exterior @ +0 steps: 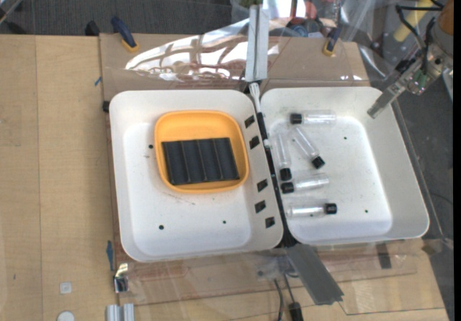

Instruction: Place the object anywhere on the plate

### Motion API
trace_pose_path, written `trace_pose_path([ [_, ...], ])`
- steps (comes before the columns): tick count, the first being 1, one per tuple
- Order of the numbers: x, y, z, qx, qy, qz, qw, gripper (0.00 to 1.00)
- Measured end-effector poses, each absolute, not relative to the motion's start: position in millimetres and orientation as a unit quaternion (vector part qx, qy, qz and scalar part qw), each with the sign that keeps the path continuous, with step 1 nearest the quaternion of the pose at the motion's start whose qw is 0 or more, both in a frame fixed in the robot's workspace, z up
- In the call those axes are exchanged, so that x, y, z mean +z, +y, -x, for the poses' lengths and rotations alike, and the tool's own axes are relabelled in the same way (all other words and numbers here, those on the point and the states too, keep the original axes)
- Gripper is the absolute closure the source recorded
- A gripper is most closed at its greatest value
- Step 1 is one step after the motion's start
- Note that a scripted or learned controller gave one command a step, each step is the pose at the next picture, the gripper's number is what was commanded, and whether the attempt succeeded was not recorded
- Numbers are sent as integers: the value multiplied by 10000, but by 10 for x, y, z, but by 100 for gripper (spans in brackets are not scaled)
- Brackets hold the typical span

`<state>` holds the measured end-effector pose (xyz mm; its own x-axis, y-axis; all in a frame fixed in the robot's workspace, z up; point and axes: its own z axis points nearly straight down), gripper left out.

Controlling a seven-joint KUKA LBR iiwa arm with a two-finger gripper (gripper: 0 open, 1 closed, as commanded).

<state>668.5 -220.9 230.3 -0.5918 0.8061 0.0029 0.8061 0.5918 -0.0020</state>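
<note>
Tubes (306, 161) lie in the right bin (374, 168), well below-left of the hand (382, 105).

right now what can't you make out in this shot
- Gripper, camera view: small and blurred at the right bin's top right corner; open or shut is unclear.
- Clear tubes in the right bin: see-through on white, so their outlines and exact count are uncertain; mostly the black caps show.
- Dark ridged insert on the orange plate: too coarse to identify.
</note>
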Motion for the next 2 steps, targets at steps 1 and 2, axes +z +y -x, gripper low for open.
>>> trace_pose_path([
  [1, 2384, -2214, -6692, -2, -9065, 4222, -13, 0],
  [2, 2416, -2213, -6659, -2, -9243, 3817, 1, 0],
])
